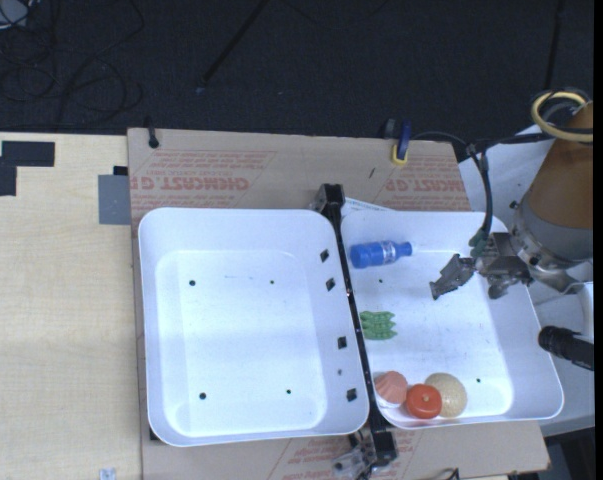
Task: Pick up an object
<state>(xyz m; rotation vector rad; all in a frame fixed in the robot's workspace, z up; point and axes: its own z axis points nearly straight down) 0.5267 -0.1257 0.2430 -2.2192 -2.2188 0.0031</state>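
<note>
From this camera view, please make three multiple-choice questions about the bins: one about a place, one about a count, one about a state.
1. Where does the blue bottle lie?
A. in the left bin
B. in the right bin, near its far edge
C. on the bench outside the bins

2. How many round things lie in the right bin's near corner?
A. three
B. one
C. five

3. How does the bottle rest?
A. upright
B. on its side
C. between the gripper's fingers

Answers:
1. B, it lies just right of the divider, at the far end.
2. A, a pink piece, a red piece and a beige piece sit together.
3. B, its long side is flat on the floor, apart from the gripper.
</note>
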